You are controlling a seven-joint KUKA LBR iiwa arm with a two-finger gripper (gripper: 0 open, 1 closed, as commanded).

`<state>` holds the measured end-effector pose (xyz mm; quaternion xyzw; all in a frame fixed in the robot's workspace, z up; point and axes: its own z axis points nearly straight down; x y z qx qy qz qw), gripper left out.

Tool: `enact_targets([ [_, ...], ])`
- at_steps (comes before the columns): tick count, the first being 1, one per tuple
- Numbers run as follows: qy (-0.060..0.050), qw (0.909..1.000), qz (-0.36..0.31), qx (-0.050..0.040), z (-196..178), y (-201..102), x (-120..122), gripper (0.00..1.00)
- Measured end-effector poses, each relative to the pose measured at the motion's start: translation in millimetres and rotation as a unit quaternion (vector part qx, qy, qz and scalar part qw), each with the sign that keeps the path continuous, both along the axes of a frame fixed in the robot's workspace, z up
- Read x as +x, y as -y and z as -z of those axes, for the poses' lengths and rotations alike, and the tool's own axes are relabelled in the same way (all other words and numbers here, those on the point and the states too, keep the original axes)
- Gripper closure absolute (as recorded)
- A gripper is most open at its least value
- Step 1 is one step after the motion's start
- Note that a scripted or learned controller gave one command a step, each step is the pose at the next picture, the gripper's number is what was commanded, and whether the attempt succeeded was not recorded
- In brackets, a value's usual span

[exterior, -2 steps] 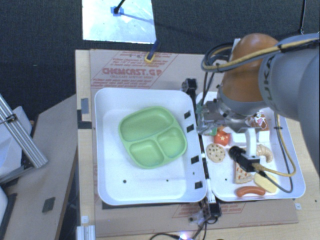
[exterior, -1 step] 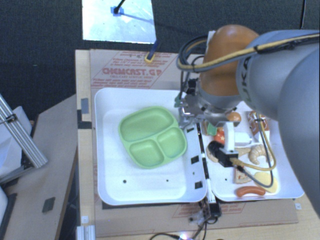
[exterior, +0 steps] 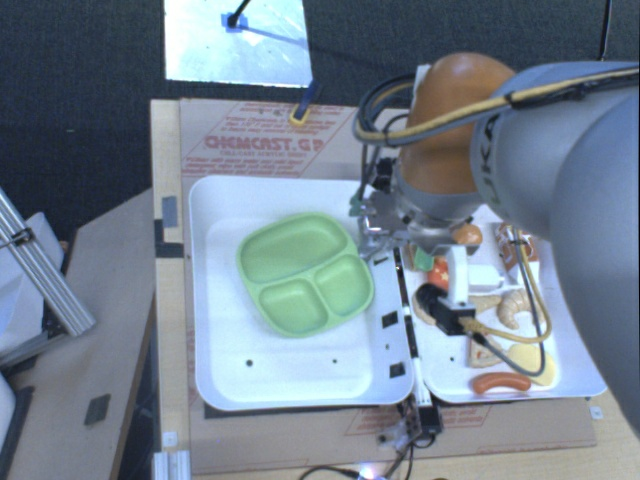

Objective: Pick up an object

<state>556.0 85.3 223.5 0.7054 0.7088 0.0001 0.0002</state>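
Observation:
A green divided plate (exterior: 305,273) lies in the left white bin (exterior: 215,308). The right white bin (exterior: 578,366) holds several toy foods: a red sausage (exterior: 500,381), a flat yellow piece (exterior: 533,356), a tan croissant (exterior: 514,308), an orange piece (exterior: 467,235) and a red and green piece (exterior: 430,263). My gripper (exterior: 372,230) hangs low over the wall between the two bins, beside the plate's right rim. The grey arm covers the far part of the right bin.
A cardboard sheet (exterior: 265,138) lies under the bins. Behind it sits a shiny foil square (exterior: 240,28). Metal rails (exterior: 40,278) stand at the far left.

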Motion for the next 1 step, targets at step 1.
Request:
enact_targets([
  [1,0.000,1.0000,0.002,0.0004,-8.9,6.5,-15.1,1.00],
])
